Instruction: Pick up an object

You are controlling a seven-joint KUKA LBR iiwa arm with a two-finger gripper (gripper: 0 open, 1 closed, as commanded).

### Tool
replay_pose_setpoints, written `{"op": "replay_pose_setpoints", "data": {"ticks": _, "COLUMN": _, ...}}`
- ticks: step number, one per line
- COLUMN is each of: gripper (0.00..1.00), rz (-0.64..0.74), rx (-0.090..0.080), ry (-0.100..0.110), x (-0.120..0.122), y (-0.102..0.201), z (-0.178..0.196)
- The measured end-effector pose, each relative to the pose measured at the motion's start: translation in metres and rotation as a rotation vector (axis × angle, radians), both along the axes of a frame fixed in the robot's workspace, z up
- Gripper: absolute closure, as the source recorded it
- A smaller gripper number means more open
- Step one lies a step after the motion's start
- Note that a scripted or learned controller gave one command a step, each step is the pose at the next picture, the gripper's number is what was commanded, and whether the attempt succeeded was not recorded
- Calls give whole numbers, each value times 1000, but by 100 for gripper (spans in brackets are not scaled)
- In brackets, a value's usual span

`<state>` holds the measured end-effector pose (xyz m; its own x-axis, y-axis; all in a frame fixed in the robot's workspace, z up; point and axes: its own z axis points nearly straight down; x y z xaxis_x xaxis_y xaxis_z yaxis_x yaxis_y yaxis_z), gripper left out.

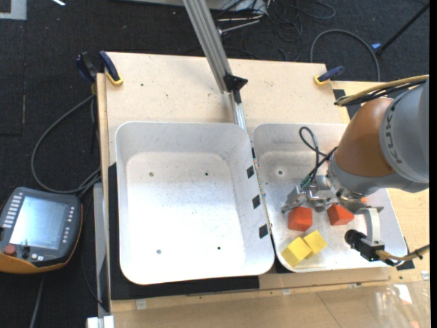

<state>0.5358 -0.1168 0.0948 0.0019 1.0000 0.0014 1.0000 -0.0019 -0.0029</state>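
In the right bin (280, 157) lie two orange-red blocks, one (300, 218) near the middle and another (339, 214) just to its right. Two yellow blocks (296, 251) (315, 242) touch each other near the bin's front wall. My gripper (315, 198) hangs low over the right bin, directly behind the gap between the two orange-red blocks and very close to both. The wrist and the orange band hide the bin's far right part.
The left bin (126, 183) sits beside the right one, sharing a raised divider (254, 183) with black marks. A slanted metal pole (212, 39) rises from the back of the bench. Clamps sit at the bench's back corners.
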Motion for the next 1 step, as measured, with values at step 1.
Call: {"op": "replay_pose_setpoints", "data": {"ticks": 1, "gripper": 0, "rz": 0, "rx": -1, "ry": -3, "x": -35, "y": 12, "z": 1}}
